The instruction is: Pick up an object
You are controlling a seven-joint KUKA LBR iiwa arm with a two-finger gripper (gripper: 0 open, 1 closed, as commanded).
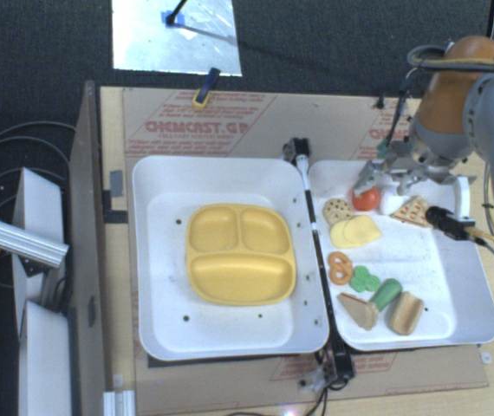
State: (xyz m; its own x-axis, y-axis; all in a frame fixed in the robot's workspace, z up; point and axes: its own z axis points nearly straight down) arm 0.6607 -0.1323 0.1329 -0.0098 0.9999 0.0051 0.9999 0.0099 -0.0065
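**Claw low over the red piece in the right bin**

The gripper (375,183) sits at the 12 o'clock end of the right bin (481,315), its metal fingers (364,180) spread partly open around a small, round, glossy red tomato (366,199); whether they pinch it I cannot tell. Around it lie moulded toy foods: a speckled cookie (337,209) at its 8 o'clock, a pizza slice (411,211) at its 3 o'clock, a flat yellow cheese slab (356,231), a twisted pretzel (340,267), a green knobbly piece (366,279), a smooth green pod (386,294), a tan wedge (358,311) and a bread roll (406,313). The left bin (156,258) holds a matte yellow tray (239,254) with 3 compartments. Both bins rest on printed cardboard (230,120) over dark carpet (30,50).
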